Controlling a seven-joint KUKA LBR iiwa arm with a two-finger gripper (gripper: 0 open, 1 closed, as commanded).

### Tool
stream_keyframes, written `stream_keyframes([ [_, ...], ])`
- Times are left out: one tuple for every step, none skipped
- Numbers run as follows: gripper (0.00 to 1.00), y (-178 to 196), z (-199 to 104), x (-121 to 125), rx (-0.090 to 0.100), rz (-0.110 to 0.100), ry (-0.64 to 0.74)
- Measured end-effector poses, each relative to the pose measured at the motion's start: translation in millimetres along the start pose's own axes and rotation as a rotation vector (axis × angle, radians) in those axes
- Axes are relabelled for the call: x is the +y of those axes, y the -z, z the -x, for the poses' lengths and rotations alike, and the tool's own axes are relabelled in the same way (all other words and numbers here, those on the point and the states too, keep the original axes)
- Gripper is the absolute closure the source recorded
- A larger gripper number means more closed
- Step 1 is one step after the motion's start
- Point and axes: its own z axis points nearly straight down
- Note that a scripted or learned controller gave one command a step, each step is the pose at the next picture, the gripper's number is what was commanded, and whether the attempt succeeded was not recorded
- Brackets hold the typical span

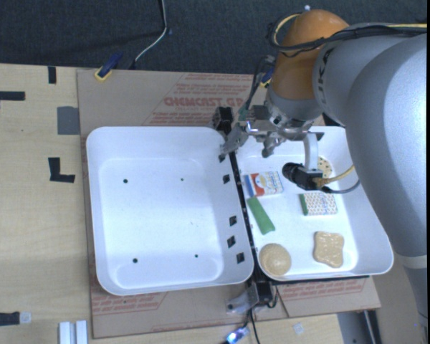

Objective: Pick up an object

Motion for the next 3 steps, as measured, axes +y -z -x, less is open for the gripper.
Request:
stream_keyframes([
  [0.0, 0, 3, -1, -0.002, -0.001, -0.004],
  [0.0, 0, -29, 1, -0.001, -0.001, -0.002],
  [0.0, 0, -27, 0, -0.002, -0.001, -0.004],
])
